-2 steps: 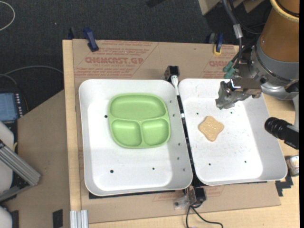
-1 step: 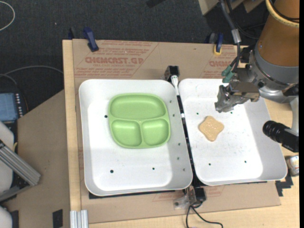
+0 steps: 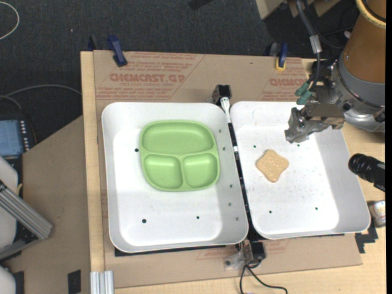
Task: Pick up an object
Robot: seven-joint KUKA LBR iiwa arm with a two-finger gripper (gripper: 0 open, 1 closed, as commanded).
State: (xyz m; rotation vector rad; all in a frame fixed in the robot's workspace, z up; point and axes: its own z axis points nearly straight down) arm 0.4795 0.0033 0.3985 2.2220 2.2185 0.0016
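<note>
Blue clamp (image 3: 116, 49): upper left of the frame, on the far edge of the brown board that lies under both bins.
Board (image 3: 153, 75): brown, with red print reading "CHEMCAST" along its far strip; it lies on the bench (image 3: 61, 164), whose pale top shows at the left.
Left bin (image 3: 122, 213): shallow and white, left of centre, with small dark dots on its floor.
Green tray (image 3: 179, 155): a light green divided plate in the upper half of the left bin, with one wide compartment at the far side and two smaller ones at the near side; it lies flat.
Black clips (image 3: 222, 93): one at the far end of the seam between the bins, another at the near end, at bottom centre.
Right bin (image 3: 306, 207): white, right of centre, touching the left bin along the seam; dark specks are scattered over its floor.
Object (image 3: 271, 165): a tan, flat, roughly square biscuit-like piece with rounded lobes, on the floor of the right bin, left of that bin's middle, lying alone.
Gripper (image 3: 296, 133): over the far part of the right bin, up and to the right of the tan piece and apart from it.
Fingers: dark and blurred against the bin; how far apart they stand I cannot tell, and nothing is seen between them.
Arm (image 3: 367, 54): enters from the upper right of the frame, with an orange band above a grey wrist.
</note>
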